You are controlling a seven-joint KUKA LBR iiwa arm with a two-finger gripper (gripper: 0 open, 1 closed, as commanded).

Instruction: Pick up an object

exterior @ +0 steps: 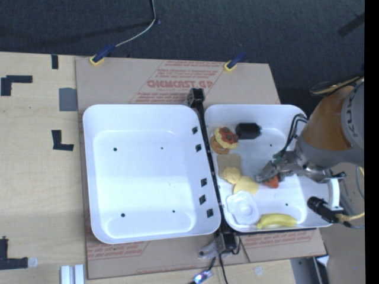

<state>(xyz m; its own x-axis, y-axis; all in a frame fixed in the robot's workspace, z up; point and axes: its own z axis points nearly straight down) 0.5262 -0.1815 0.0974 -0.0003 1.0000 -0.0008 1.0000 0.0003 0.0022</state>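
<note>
Overhead slanted view of the desk [35, 158] with two shallow white bins side by side. The arm [331, 132] reaches in from the right, its gripper [267, 173] low inside the right bin [269, 112]; whether the fingers are spread or pressed together cannot be told. A small red object [272, 183] lies just beside the gripper tip. Also in the right bin: a black object [248, 130], a round orange-and-red toy [225, 139], two pale yellow pieces [238, 181], a white cup [242, 206] and a banana [276, 220] near the front wall. The left bin [95, 158] adjoins the right one
</note>
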